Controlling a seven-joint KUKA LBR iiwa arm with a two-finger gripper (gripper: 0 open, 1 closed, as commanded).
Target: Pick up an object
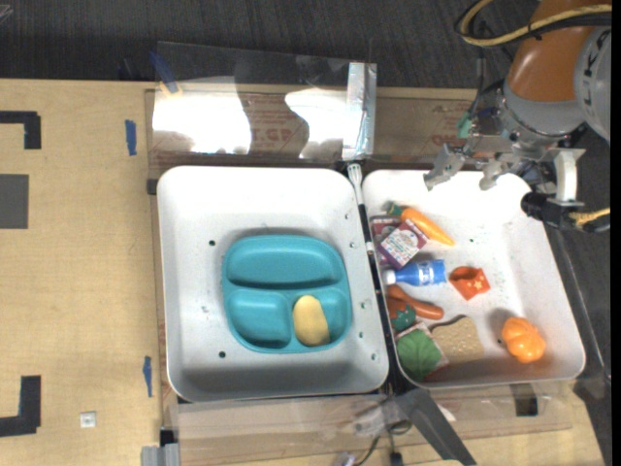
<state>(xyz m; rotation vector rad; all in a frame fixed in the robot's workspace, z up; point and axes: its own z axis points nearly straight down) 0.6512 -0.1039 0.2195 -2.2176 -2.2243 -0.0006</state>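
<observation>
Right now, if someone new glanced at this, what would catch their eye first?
Probably the teal divided tray in the left bin, with a yellow potato-like object in its lower right compartment. Next, the clutter of toy food along the right bin's left side, plus an orange fruit near its front right corner. The pincer hangs open over that bin's far edge.

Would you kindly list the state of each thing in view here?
gripper: open, holding nothing, above the right bin's far edge
teal tray: flat in the left bin
yellow potato: resting in the tray's near-right compartment
blue bottle: lying on its side
orange fruit: loose in the right bin
</observation>
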